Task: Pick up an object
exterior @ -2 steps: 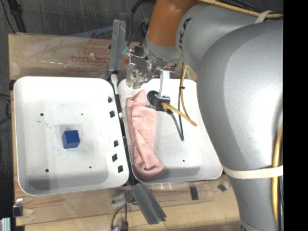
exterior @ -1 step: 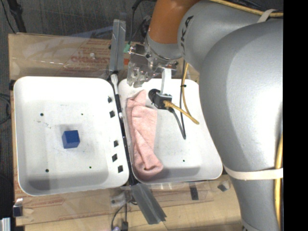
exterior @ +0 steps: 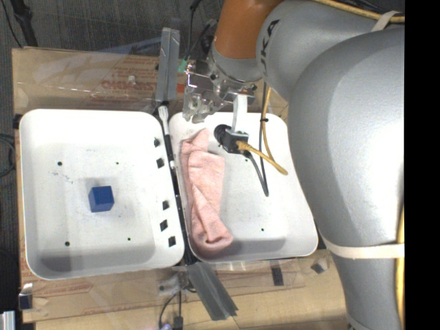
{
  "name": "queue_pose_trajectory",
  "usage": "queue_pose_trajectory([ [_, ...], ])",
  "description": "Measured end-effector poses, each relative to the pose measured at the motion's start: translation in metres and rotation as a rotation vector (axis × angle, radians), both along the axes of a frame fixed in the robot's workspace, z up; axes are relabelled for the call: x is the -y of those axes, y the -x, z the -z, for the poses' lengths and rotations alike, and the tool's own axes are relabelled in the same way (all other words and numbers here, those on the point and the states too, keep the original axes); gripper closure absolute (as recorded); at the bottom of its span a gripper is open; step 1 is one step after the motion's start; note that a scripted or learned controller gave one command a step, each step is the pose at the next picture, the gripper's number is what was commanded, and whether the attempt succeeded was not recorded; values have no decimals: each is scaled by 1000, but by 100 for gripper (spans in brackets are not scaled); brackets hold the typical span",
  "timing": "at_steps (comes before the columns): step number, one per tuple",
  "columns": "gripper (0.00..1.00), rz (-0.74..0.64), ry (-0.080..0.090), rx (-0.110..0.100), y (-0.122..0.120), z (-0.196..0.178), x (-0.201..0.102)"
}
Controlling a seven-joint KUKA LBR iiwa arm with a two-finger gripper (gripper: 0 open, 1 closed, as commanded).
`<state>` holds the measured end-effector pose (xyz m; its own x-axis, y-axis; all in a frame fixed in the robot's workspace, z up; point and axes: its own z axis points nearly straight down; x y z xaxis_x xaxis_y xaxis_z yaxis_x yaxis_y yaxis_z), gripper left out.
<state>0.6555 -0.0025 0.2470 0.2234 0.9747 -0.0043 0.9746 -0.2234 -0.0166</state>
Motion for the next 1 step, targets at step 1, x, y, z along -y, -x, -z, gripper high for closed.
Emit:
queue_pose_trajectory([
  [1, 100, -40, 0, 16, 17, -86, 48],
])
